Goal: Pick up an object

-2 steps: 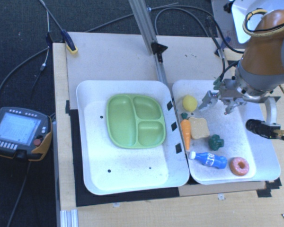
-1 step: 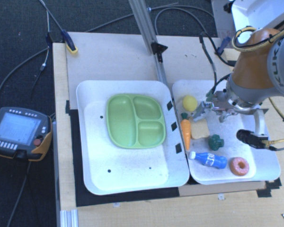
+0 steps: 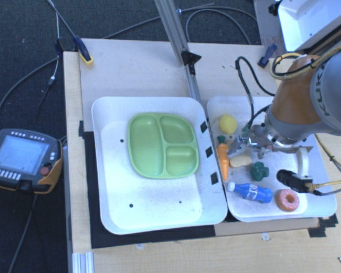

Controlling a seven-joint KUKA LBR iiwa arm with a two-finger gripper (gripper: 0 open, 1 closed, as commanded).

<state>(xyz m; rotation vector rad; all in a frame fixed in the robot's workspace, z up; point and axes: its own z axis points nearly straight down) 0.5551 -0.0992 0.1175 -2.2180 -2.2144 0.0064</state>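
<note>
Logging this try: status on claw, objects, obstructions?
Claw low in right bin, above beige piece; nothing seen held. Carrot, green toy, bottle crowd close.

— What are the two bins [image 3: 159,218] made of?

— Smooth white plastic by the look of them, faintly speckled with dark scuffs, and the green divided plate [image 3: 162,145] in the left one is matt plastic, softly moulded.

— And your own arm?

— My wrist band [image 3: 295,98] is glossy orange (it catches the light along the top), the casing [image 3: 333,90] above it satin grey, and my gripper [image 3: 254,142] is bare shiny metal.

— The small things?

— The blue bottle [image 3: 251,191] looks slick plastic, the pink doughnut [image 3: 287,200] dull and rubbery, the carrot [image 3: 223,158] smooth orange plastic, the lemon [image 3: 228,123] matt yellow. The bench top [image 3: 131,67] is pale, flat-finished wood or board
</note>
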